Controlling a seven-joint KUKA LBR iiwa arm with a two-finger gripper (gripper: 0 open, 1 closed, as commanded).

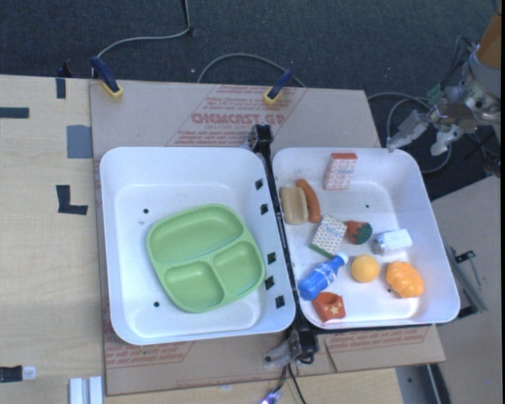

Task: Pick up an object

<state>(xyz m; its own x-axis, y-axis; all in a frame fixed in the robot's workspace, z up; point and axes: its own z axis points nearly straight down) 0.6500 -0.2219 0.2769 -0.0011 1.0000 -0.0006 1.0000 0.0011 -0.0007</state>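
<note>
Arm [488, 49] at upper right, outside the bins, wrist angled down-left. Gripper [422, 131] just off the right bin's [429, 225] far right corner, over the dark floor; fingers apart, nothing between them. In the right bin: carton [340, 172], hot dog [300, 202], sponge [328, 236], blue bottle [321, 277], orange [364, 268], red piece [329, 307]. Left bin [118, 225] with green tray [205, 257].

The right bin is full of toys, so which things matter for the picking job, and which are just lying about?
For the job: claw, hot dog, carton, bottle, orange, pepper.
Lying about: green tray, clamps, cables.
</note>
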